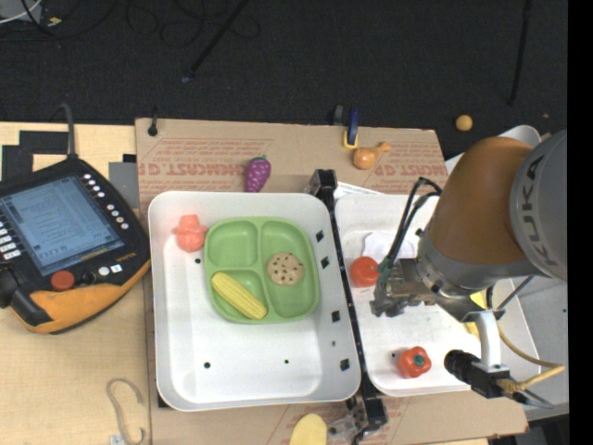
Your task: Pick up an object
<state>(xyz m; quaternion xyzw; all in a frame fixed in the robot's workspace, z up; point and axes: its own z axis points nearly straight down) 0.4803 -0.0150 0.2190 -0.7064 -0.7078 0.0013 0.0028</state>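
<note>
— Camera view checked: what is seen in the right bin (435, 378)?

— Two small objects are seen there. A round red-orange piece, smooth like a toy tomato (363, 270), is found by the bin's left wall, just beside the gripper (394, 299). A second red piece with a green top, shaped like a small pepper (413, 362), is found near the bin's front edge, apart from the gripper.

— And the gripper?

— It is lowered into the right bin, between the two red pieces. Nothing is seen held in it — whether it is spread or closed cannot be told, since its tip is dark and crowded by cables.

— What is seen outside the right bin?

— To its left, a green divided plate (222, 247) is set in the left bin (241, 378), with a corn cob (238, 295) and a cookie (284, 268) in separate compartments.
</note>
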